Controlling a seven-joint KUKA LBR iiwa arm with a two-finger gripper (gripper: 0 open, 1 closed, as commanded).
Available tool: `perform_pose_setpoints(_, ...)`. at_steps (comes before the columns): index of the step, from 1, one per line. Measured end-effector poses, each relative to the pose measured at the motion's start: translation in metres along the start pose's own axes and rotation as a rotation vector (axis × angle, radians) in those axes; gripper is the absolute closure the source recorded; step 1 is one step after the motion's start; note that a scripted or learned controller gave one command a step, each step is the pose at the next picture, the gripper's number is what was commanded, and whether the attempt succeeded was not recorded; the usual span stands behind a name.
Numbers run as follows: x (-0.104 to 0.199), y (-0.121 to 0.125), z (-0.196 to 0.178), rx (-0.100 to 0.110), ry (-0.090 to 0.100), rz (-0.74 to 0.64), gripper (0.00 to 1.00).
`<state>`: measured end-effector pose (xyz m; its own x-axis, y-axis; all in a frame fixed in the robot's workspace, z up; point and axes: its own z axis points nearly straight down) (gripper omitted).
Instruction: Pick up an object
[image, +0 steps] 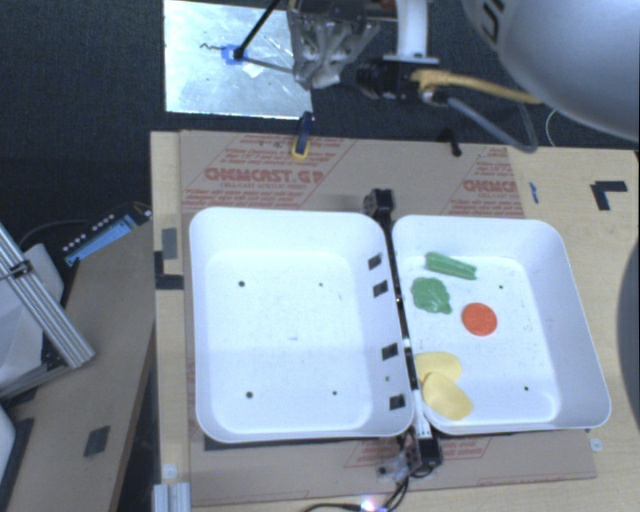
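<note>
White plastic, two shallow bins, rims touching along a middle seam with dark clips (381, 289). Left bin (215, 240) carried nothing to take. All the candidates lay in the right bin (560, 300), crowded toward its left edge.

My gripper (318, 72) hung high over the back of the bench, beyond the far rim of the left bin and well apart from every piece. Whether it was open or closed I could not tell; the view was too blurred there. Nothing was seen in it.

Pieces, far to near:
- green pod (450, 266), long and thin, near the far edge.
- green lump (431, 295), leafy outline, just beside the pod.
- orange disc (479, 319), toward the bin's middle, standing free.
- two yellow pieces (444, 385), overlapping, by the near-left corner.

Judged: all looked like light toy food, probably soft or rubbery, low and flat. Flat things give little to pinch, so a grasp could slide off.

The disc seemed the best pick, taken across its width, since it had bare floor all round. The pod would want a grip across its short side. The yellow pair sat close to the left wall and the clips; little room there. The lump lay near that wall too.

Elsewhere: a printed board (270, 170) under both bins, a yellow clamp (300, 147) on its far edge, a silver sheet (215, 60) behind. None stood in the path down to the right bin.
</note>
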<state>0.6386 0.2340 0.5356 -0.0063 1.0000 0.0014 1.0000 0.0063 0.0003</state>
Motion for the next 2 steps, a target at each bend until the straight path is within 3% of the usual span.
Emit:
perform_pose_setpoints(1, -0.004, 0.03, 0.0, -0.004, -0.001, 0.006, 1.0)
perform_pose_setpoints(2, 0.002, -0.059, -0.002, -0.001, 0.002, -0.002, 1.0)
